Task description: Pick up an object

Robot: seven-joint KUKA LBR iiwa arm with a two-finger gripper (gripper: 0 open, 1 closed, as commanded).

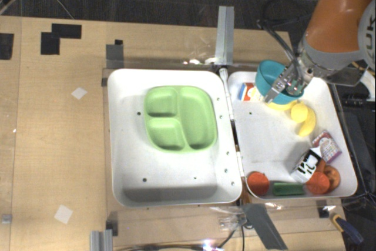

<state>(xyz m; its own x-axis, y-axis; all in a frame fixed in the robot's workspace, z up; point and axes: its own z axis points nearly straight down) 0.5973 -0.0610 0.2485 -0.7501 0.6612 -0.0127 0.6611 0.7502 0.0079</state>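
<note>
My gripper (282,89) hangs over the far part of the right bin (264,138), right at the near rim of a teal cup (269,74). The cup lies at the bin's back edge, partly covered by the gripper. A yellow fruit (304,118) sits just in front of and to the right of the gripper. A small red and white box (246,92) lies to the cup's left. Whether the gripper touches the cup is hard to make out.
The left bin (126,144) holds a green divided tray (179,117). Along the right bin's near edge lie a red ball (257,182), a green block (288,188), an orange fruit (322,180), a black and white box (306,164) and a purple packet (326,147).
</note>
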